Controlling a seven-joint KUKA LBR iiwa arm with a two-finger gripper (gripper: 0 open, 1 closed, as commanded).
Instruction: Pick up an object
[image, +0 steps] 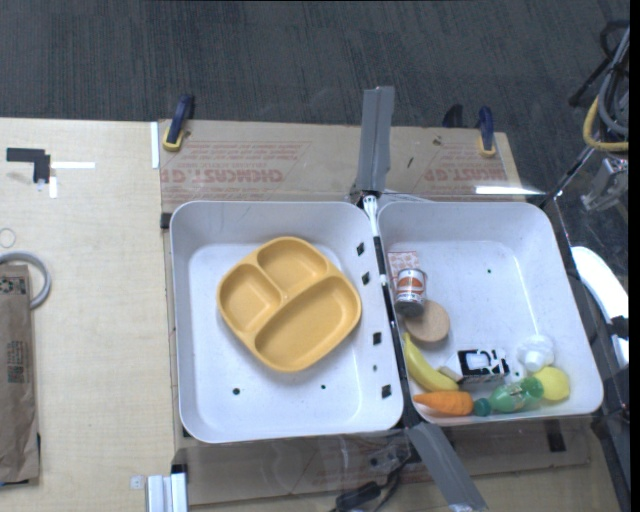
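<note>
We could not tell how the jaws stood, so we placed each thing by its neighbours.

Two white bins sat side by side on the surface (90, 300), meeting along a shared middle edge. The left bin (178, 320) held a yellow divided plate (290, 303), lying flat with its three compartments facing up, near the bin's middle.

The right bin (490, 265) held a cluster of small things crowded toward its near and left sides:
- A small can (408, 284) with a red-and-white label stood close to the middle edge.
- A round tan disc (428, 323) lay just beside the can, on its near side and touching or nearly so.
- A banana (424, 366) curved along the left wall below the disc.
- An orange carrot (443, 402) lay by the banana's end, at the near rim.
- A small black-and-white item (483, 362) sat between the banana and a white rounded piece (536, 352).
- A green object (505, 399) lay between the carrot and a yellow lemon-like fruit (552, 384) near the bin's near right corner.

A sheet of printed cardboard (300, 165) lay under the far side of the bins, with a blue clamp (181, 118) at its left corner and a second blue clamp (486, 128) near its right corner.
</note>
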